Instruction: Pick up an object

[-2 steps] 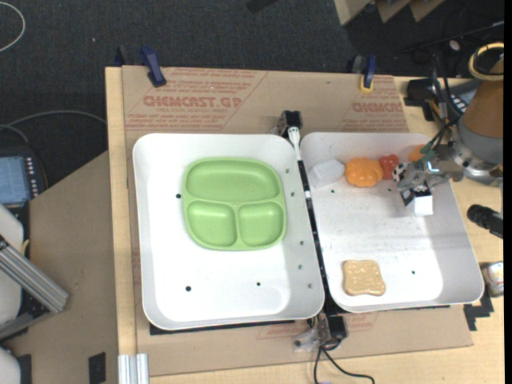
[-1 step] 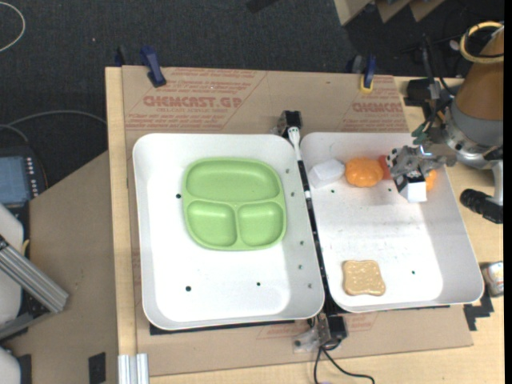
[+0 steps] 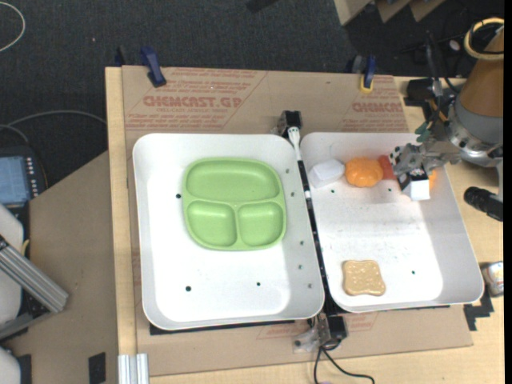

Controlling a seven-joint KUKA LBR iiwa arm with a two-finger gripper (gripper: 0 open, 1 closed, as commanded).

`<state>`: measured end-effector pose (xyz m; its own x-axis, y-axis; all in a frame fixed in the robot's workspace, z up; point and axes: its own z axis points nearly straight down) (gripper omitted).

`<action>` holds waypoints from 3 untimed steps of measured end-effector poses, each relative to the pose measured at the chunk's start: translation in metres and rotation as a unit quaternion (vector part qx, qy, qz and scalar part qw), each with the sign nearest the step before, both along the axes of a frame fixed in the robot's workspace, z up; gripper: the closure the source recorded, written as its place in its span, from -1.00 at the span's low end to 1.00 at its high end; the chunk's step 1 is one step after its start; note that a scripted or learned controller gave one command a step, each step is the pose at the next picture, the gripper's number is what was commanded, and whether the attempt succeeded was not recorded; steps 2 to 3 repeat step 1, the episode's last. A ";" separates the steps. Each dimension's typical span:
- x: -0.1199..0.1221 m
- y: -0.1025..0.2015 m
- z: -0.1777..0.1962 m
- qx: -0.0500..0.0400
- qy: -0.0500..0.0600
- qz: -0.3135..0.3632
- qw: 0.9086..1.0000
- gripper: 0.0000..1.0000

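Observation:
In the right bin an orange rounded object lies near the back, with a small white object just to its left. A tan toast-shaped piece rests near the front edge. My gripper hangs over the bin's back right part, just right of the orange object. Directly under it sit a small white block and a bit of orange; a red bit shows at its left. Whether any of these is held is unclear.
The left bin holds a green divided plate. A black divider rail runs between the bins. The arm enters from the right above the right bin's back corner. Clamps sit at the board's back edge.

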<state>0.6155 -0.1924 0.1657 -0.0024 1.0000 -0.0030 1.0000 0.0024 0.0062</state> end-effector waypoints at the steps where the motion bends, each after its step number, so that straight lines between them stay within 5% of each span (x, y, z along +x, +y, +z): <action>1: -0.048 0.144 0.020 0.005 0.005 0.005 1.000 1.00; 3: -0.048 0.144 0.020 0.005 0.005 0.005 1.000 1.00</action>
